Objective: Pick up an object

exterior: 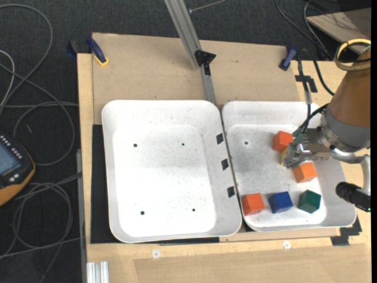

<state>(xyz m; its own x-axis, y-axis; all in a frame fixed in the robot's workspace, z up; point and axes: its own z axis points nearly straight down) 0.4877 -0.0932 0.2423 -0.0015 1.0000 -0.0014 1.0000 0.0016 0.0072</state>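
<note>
Ideally the claw (296,153), its opening impossible to judge here, centres squarely over one orange cube (304,172) before closing.

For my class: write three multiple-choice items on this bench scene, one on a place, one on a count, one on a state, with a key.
1. Which bin holds the blocks?
A. left bin
B. right bin
C. both

2. How many orange blocks are there?
A. one
B. two
C. three

3. Where is the gripper?
A. over the left bin
B. off the bench
C. low over the right bin, between two orange blocks

Key: 1 B, every block lies in the right bin. 2 C, orange blocks beside a blue block and green block. 3 C, the gripper sits there.
</note>
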